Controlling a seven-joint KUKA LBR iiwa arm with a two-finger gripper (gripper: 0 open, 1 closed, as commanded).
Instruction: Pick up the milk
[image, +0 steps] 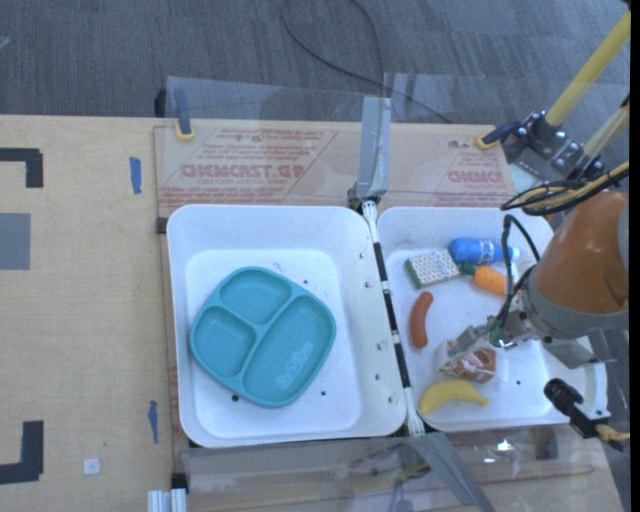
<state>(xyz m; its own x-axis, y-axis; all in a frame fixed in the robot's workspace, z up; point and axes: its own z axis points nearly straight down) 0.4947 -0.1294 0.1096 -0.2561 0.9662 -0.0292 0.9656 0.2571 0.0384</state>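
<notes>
Banana (452, 396) sits nearest, in the right bin (440, 238). Arm hides part of the milk (472, 249); fingers (497, 330) state unreadable.

Beside a teal plate (263, 336) in its white bin (190, 240): blue milk bottle (470, 250), orange carrot (490, 281), red sausage (421, 318), yellow banana (452, 397).

Two white bins sit side by side: the left bin (190, 240) and the right bin (425, 235). One teal divided plate (263, 335). One sausage (421, 318), one banana (452, 397), one carrot (489, 280), one blue bottle (470, 249), one green-checked packet (432, 267), one clear-wrapped item (470, 358).
</notes>
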